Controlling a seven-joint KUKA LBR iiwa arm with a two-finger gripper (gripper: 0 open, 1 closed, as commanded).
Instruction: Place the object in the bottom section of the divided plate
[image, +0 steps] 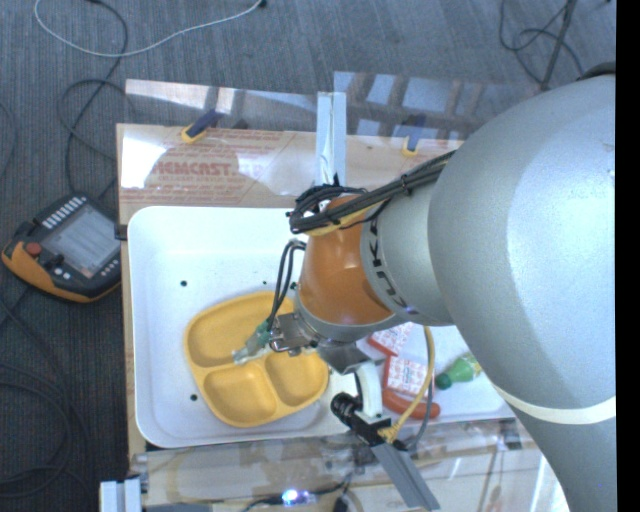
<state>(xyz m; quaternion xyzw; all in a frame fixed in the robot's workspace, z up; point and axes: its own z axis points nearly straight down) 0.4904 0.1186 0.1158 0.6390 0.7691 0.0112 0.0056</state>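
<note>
Apparently tool (262, 340) over divided plate (215, 340), object unclear.

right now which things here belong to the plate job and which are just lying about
Part of the job:
- yellow divided plastic plate, in the left white bin
- grey arm's gripper, low over the plate

Just lying about:
- orange-and-black handheld control pendant on the floor
- red sausage-shaped toy in the right bin
- green-and-yellow toy beside it
- red-and-white printed packet
</note>
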